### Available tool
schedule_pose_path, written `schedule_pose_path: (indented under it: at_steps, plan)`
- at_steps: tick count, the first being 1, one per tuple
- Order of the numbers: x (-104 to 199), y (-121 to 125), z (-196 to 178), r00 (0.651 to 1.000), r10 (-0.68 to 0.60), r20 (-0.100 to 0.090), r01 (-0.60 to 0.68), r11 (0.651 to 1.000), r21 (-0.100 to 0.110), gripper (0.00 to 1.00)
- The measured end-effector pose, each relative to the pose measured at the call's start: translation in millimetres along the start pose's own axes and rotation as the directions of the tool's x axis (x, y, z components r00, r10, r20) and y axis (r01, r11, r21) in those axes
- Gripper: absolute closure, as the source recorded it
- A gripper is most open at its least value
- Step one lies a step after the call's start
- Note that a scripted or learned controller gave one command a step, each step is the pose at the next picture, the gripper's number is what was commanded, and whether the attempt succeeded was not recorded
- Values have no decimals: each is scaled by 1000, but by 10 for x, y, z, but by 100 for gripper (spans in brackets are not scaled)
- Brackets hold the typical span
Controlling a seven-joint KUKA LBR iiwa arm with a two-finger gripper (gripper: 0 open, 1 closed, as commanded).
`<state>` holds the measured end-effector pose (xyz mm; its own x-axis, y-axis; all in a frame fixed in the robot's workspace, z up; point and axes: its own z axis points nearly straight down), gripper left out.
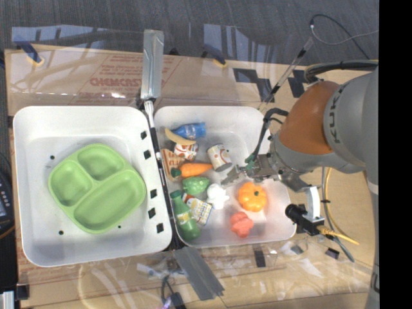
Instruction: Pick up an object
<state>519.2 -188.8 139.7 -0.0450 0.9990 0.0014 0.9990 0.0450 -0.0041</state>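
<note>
Gripper point(248, 168) hung low in the right bin point(270, 234), just above and left of the orange pumpkin toy point(252, 197); nearest pick, roundish, no clear long axis. Finger opening could not be told; nothing seen held. "KU" read on the arm; cardboard behind read "CHEMCAST", mirrored.

Robotics lab test cell: KUKA arm point(335, 131) at right, two white bins point(29, 192) on a taped cardboard-covered bench point(84, 76), loose cables point(335, 28) over grey carpet point(193, 5).
</note>
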Motion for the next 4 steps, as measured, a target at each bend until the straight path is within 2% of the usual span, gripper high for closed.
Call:
schedule_pose_path:
  at_steps: [1,2,3,4]
  plan:
    - [-204,-98,493,1000,1,-1,-1,1000,0,0]
    - [-195,-282,492,999,-34,0,34,999,-2,0]
    - [-200,-288,428,999,-38,-3,38,999,5,100]
    - [3,-339,-636,995,96,0,-96,995,3,100]
